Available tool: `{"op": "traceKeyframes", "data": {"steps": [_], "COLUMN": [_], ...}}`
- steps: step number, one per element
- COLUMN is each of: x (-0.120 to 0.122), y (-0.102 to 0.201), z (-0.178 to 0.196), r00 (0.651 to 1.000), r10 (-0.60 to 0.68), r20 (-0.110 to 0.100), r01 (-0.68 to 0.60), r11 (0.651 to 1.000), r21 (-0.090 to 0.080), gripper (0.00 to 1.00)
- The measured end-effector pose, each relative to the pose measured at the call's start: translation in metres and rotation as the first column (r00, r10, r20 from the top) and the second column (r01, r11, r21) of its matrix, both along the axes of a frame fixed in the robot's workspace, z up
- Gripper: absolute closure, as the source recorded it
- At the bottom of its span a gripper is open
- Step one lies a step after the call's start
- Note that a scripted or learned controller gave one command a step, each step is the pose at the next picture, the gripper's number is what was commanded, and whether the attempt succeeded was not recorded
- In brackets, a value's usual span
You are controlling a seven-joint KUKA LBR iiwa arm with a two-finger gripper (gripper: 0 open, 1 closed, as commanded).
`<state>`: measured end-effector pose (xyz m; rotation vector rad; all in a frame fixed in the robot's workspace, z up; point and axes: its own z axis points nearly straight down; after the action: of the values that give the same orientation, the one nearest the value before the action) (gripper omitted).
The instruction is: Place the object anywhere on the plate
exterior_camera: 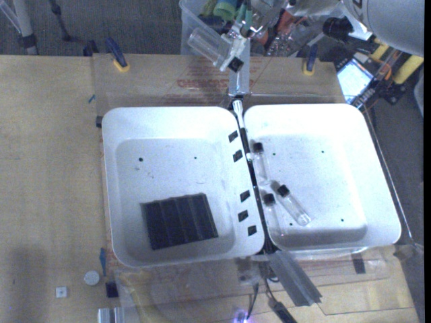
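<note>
A black ridged plate (180,221) lies flat in the front of the left bin (121,133). My gripper (237,40) hangs high above the back edge of the bins, near the divider between them. It is shut on a clear tube (207,46) with a black cap, which sticks out tilted to the left of the fingers. In the right bin (350,140), two more clear tubes with black caps lie near the left wall, one (259,155) further back and one (293,206) further forward.
A clear tub of coloured items (219,5) stands behind the bins. Black tabs (241,177) line the seam between the bins. Blue clamps (118,58) hold the board's back edge. Cables and a screen (355,78) crowd the back right.
</note>
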<state>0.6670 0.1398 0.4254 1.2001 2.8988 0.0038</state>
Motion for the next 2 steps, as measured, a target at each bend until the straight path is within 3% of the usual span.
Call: {"op": "traceKeyframes", "data": {"steps": [1, 2], "x": [-0.008, -0.007], "y": [-0.08, -0.104], "z": [0.011, 0.011], "r00": [0.99, 0.971], "r10": [0.144, 0.239], "r20": [-0.005, -0.005], "r01": [-0.144, -0.239], "r11": [0.99, 0.971], "r21": [-0.001, -0.001], "gripper": [1.0, 1.0]}}
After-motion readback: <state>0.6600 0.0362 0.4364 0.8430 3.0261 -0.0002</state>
